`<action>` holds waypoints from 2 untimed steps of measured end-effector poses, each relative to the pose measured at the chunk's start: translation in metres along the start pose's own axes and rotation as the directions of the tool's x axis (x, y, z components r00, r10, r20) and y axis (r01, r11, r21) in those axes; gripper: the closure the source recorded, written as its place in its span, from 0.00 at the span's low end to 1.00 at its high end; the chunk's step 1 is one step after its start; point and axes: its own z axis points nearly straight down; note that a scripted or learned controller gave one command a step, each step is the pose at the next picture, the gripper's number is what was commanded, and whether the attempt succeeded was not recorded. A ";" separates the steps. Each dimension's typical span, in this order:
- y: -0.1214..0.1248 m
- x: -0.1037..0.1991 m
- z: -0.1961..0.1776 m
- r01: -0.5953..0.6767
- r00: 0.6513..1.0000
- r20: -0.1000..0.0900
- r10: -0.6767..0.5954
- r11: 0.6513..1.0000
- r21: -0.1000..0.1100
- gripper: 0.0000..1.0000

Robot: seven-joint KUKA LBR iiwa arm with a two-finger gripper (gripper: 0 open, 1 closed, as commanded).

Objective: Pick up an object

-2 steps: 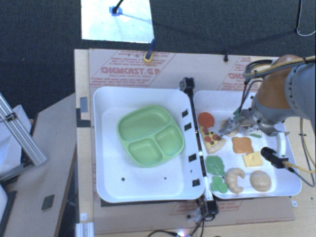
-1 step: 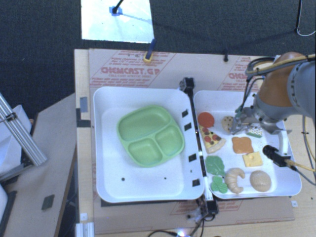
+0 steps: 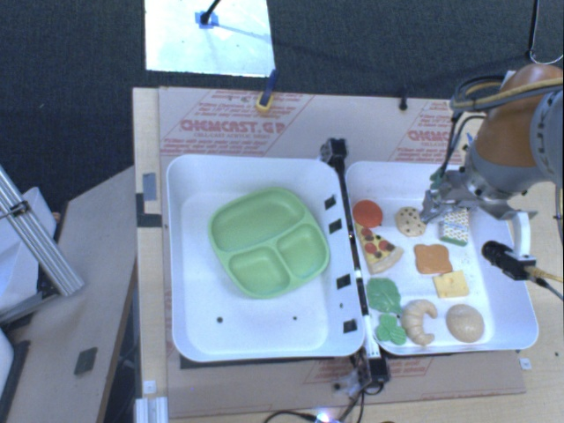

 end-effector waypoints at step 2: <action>-0.002 -0.009 -0.070 -0.001 1.000 0.000 0.001 1.000 0.004 1.00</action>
